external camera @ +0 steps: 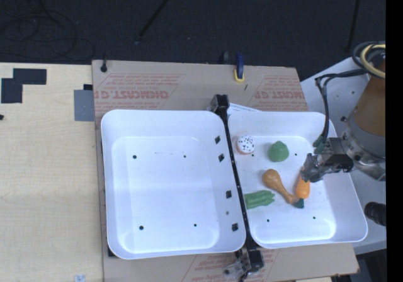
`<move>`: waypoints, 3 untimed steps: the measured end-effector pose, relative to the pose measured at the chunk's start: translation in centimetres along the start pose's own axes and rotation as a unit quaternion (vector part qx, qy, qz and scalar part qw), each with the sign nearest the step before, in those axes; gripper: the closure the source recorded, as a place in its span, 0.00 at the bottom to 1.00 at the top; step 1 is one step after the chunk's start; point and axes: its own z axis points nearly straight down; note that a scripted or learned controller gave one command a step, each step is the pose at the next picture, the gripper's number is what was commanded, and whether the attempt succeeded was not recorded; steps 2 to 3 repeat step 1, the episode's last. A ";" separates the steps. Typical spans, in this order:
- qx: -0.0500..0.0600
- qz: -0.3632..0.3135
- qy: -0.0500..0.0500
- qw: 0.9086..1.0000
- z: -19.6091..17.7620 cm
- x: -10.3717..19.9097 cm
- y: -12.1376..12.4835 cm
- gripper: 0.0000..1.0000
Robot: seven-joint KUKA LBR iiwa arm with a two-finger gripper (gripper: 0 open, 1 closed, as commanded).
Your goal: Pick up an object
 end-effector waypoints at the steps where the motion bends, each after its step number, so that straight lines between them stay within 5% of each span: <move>1: -0.007 -0.007 0.000 1.000 -5.4 7.0 7.4 1.00; 3: -0.007 -0.007 0.000 1.000 -5.4 7.0 7.4 1.00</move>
